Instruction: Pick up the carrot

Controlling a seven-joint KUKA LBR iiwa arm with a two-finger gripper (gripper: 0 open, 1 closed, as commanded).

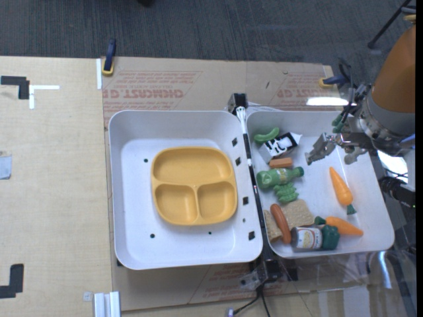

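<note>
Two carrots lie in the right bin (370, 177). One orange carrot (340, 186) lies near the bin's right side with its green tip pointing toward the front. A second carrot (344, 226) lies at the front right, next to a small bottle. My gripper (335, 150) hangs over the back right of this bin, just behind the first carrot. Its fingers (319, 149) are spread open with nothing between them.
The right bin also holds a green pepper (266, 135), a black-and-white card (283, 142), a green bottle (281, 176), a bread slice (297, 213), a red sausage (280, 222) and a brown bottle (314, 238). A yellow divided plate (195, 185) sits in the left bin (125, 177).
</note>
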